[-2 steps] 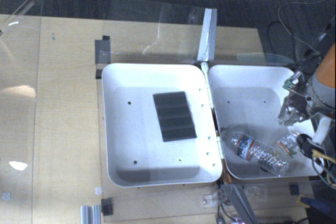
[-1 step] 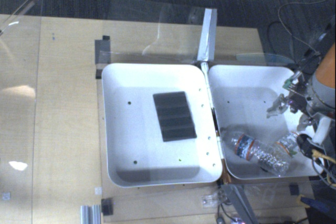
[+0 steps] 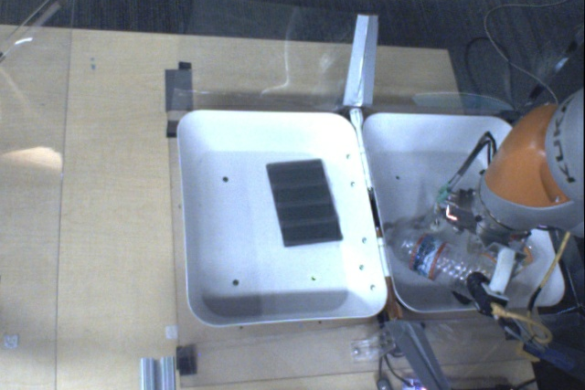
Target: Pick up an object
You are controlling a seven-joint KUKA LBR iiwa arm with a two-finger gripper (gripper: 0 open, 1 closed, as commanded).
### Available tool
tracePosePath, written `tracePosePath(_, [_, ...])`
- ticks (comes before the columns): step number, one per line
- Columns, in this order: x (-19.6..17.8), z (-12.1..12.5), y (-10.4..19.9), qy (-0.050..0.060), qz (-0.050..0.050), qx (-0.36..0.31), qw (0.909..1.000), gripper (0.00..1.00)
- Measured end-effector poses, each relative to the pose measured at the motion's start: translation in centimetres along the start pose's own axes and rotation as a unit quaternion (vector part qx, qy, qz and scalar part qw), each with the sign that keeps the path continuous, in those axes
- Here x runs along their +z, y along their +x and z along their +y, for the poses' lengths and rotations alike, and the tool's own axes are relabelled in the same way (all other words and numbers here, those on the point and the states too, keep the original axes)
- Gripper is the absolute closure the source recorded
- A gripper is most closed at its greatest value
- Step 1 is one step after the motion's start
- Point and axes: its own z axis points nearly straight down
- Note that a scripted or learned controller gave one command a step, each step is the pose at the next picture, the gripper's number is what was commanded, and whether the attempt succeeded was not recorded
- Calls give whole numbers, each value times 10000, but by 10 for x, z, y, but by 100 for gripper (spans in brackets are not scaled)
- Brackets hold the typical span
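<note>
At about five o'clock in the view, nearest us, we see the crumpled clear plastic bottle with a blue-and-red label [image 3: 437, 258] lying on its side at the front of the right shallow white bin [image 3: 411, 151]. Just beside it, toward three o'clock, sits the two-finger gripper [image 3: 480, 262] of the grey arm with its orange band [image 3: 523, 169]; it hangs low over the bin, close to the bottle's end, but we cannot tell whether it is wide, narrow, or holding the bottle. Moving toward nine o'clock, the left shallow white bin [image 3: 206, 196] holds a dark ribbed rectangular pad [image 3: 303, 202] lying flat near its middle, tilted slightly. Farther off, at twelve o'clock, a grey metal strip [image 3: 362, 59] stands behind where the two bins meet.
</note>
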Motion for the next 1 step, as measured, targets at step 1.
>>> tracePosePath(1, [2,74,20,16,-6,-866,9962,0])
